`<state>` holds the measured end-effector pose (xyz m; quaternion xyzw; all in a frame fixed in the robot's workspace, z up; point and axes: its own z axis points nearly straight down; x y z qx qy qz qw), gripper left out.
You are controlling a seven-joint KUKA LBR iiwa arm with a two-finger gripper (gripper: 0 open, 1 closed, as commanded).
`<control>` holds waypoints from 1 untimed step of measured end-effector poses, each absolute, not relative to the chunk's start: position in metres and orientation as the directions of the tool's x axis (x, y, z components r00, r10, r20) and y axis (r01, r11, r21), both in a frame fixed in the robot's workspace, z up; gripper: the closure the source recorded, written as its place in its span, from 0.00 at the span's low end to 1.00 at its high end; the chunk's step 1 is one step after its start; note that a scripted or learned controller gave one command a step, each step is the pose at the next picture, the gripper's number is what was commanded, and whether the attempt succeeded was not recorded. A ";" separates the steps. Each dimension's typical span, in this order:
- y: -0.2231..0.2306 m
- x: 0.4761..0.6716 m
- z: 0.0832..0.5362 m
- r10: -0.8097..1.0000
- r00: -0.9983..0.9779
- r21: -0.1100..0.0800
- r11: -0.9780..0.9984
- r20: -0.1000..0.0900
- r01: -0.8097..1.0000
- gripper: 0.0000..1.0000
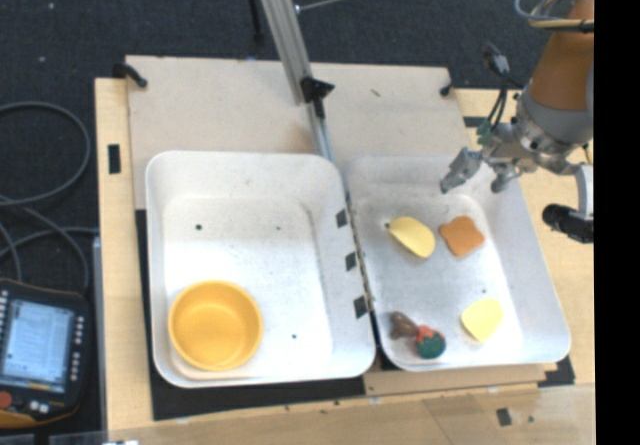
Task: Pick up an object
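Two metal fingers of the tool hang spread apart above the far edge of the right bin, with nothing between them; one points toward the bin's far left part, the other sits nearer the arm. The tool is released and holds no object. Above it the grey wrist rises to the orange band of the arm, which comes in from the right side of the view.

Just below the tool, on the right bin's floor, lie a pale yellow rounded piece and, right beside it, an orange-brown block; the two are near each other but whether they touch cannot be told. Farther toward the near edge rests a second pale yellow piece, well apart from the first. At the bin's near left corner sits a small cluster: a brown item touching a green and red one.

The left bin lies alongside, its right rim touching the right bin's left rim. In its near left corner stands a yellow bowl, upright with its opening facing up. Both bins rest on the light worktop. A slanted aluminium rail rises from the worktop behind the bins. On the dark floor to the left lie black cables and a handheld control pendant with a lit screen.
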<state>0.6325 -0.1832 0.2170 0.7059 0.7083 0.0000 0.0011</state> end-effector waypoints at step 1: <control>-0.183 0.632 0.217 1.000 -0.004 0.001 0.004 -0.002 1.000 0.00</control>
